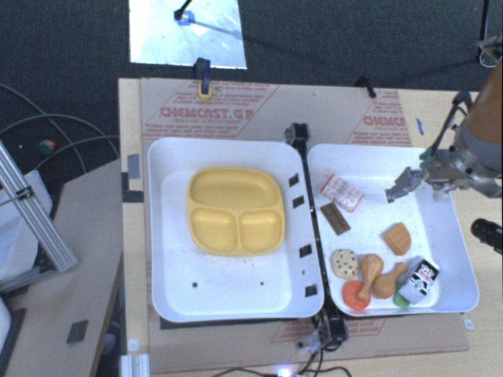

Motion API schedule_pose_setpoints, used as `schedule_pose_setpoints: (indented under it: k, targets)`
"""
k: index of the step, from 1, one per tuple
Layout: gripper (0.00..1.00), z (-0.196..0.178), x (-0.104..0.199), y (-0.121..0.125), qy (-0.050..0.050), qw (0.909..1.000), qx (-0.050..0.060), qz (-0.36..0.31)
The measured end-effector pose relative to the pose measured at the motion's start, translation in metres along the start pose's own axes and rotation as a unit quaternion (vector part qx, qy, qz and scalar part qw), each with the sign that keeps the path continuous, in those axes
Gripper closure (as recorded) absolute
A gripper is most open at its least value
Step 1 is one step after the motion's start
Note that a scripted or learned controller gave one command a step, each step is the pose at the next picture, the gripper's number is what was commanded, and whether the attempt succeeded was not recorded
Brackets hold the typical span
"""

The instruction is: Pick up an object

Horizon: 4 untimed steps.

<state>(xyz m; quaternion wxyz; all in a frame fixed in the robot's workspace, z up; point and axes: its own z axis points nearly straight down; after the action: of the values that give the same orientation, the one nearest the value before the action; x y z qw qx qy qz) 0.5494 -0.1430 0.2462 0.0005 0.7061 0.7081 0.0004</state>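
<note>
Your end effector point(402, 185) hangs over the right bin point(452, 234), above its upper half; you cannot tell its state. The toy foods lie below it: a cookie point(343, 263), a drumstick point(368, 269), a bread slice point(398, 239).

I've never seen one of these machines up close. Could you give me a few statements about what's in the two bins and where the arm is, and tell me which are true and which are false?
1. A yellow divided tray lies in the left bin. True.
2. The tool hangs over the left bin. False: it is over the right bin.
3. A cookie lies in the right bin. True.
4. The brown chocolate bar lies on the tray. False: it is in the right bin, beside a red-and-white packet.
5. The tool holds the toast-like piece. False: that lies apart on the bin floor.
</note>
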Motion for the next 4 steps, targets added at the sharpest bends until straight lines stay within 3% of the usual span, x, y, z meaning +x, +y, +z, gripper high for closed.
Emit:
schedule_pose_setpoints:
  k: [1, 2, 3, 4]
  targets:
    - [0.00, 0.158, -0.047, 0.011, 0.000, 1.0000, 0.005, 0.002]
    - [0.00, 0.139, -0.064, 0.029, -0.001, 1.0000, -0.002, 0.001]
    - [0.00, 0.162, -0.063, 0.032, 0.000, 1.0000, 0.000, 0.000]
    - [0.00, 0.161, -0.063, 0.044, 0.000, 1.0000, -0.002, -0.001]
